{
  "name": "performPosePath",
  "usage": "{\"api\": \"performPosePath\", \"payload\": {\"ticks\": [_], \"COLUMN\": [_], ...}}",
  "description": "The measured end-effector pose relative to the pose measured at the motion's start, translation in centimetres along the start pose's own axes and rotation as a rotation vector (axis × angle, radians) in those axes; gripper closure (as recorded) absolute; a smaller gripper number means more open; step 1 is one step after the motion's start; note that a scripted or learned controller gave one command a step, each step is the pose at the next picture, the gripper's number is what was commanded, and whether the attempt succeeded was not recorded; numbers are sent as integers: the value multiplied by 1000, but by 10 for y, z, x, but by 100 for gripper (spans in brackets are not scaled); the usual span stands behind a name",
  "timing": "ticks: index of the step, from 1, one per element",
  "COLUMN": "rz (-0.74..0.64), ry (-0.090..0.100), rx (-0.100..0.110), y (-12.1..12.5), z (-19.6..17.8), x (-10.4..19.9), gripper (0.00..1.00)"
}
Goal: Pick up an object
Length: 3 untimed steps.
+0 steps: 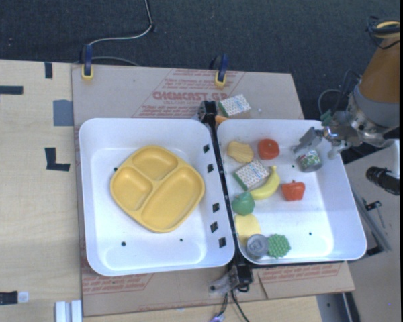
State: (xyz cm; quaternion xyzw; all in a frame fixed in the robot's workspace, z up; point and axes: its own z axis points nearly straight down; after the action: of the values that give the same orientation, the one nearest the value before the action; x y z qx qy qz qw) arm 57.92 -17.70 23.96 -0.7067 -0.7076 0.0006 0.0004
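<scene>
The gripper (311, 154) is seen at the right bin's (336, 243) far right edge, over a small greenish object (310, 160); whether it is clamped on that object cannot be told. The object is judged light, stiff and perhaps slippery, best taken across its middle. A red tomato (268, 148) and a banana (267, 186) lie nearer the bin's centre.

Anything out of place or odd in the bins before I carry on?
One thing: a small patterned packet lies outside the bins, on the cardboard beyond the right bin. The yellow divided plate sits askew in the left bin. Nothing looks spilled or broken.
</scene>
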Motion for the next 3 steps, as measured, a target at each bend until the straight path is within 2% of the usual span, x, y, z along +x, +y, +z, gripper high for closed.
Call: {"api": "performPosePath", "payload": {"ticks": [1,2,3], "rz": [0,-1,9], "ry": [2,0,4], "rx": [4,-4,34], "y": [-18,31,78], "z": [141,153,157], "x": [32,58,73], "gripper": [0,0,0]}}
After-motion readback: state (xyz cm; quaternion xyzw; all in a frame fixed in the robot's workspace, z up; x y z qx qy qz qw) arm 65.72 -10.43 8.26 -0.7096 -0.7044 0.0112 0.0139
